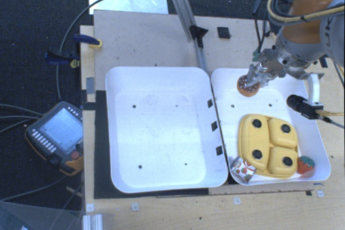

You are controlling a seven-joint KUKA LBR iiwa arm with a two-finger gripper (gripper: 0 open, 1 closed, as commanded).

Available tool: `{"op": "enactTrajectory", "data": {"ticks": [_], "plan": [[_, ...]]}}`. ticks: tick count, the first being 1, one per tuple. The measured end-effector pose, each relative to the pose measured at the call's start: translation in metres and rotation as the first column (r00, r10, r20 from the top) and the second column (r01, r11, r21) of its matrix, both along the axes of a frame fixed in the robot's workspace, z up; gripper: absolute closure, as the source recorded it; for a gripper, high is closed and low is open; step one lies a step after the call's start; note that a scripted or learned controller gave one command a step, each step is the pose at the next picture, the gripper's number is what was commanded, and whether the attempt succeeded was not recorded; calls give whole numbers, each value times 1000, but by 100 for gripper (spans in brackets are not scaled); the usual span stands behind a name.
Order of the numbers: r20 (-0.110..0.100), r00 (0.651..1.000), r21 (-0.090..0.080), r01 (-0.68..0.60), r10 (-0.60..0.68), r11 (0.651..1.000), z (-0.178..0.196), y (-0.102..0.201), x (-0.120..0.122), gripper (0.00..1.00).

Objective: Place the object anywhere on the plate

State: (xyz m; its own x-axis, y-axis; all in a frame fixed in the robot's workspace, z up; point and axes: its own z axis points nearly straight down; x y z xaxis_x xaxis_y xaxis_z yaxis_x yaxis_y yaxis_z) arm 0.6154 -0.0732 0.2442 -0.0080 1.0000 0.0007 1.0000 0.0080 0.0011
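At the near edge of the right bin (226,83) lie a small white patterned object (242,169) and a red one (305,164). Between them sits the yellow plate (268,144) with four sections. Farther back, the gripper (253,79) pinches a small brown object (248,86) above the bin floor.

One fixed camera watches me from above, tilted down at a slant, far enough back to take in the whole tabletop (145,40) and some dark floor around it. The left bin (156,126) and right bin (269,94) lie side by side across its middle. My arm (310,8) enters from its right side, near the top.
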Motion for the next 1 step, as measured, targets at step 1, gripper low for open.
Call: {"op": "enactTrajectory", "data": {"ticks": [1], "plan": [[-2, 1000, 1, -1, 1, 1000, -4, 54, -30, 100]]}}
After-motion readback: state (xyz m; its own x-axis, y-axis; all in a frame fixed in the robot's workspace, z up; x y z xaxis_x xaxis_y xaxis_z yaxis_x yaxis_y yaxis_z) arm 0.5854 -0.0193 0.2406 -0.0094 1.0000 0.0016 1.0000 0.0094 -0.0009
